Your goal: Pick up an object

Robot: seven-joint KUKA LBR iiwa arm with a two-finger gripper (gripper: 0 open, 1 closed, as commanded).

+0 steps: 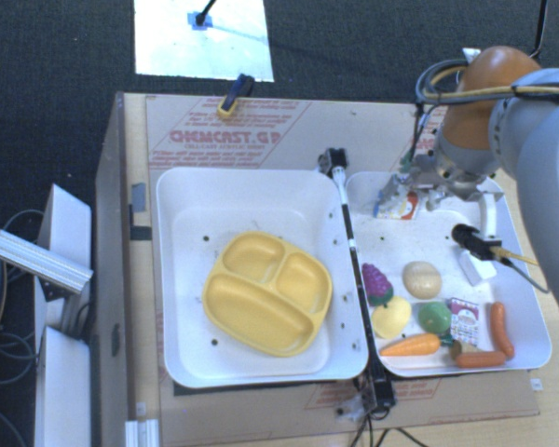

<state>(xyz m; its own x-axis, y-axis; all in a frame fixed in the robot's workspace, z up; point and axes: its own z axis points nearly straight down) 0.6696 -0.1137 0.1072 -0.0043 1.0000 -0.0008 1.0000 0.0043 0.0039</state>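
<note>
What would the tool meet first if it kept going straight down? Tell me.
Likely the bare floor of the right bin near its back wall, beside a small orange-and-white item. Depth is unclear; the tool may touch that item first.

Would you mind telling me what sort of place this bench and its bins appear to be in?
Most likely a robotics lab set up for grasping trials. A grey arm reaches over two white bins: one holds a yellow divided tray, the other toy food such as a carrot. Loose cables and dark carpet surround the bench.
</note>
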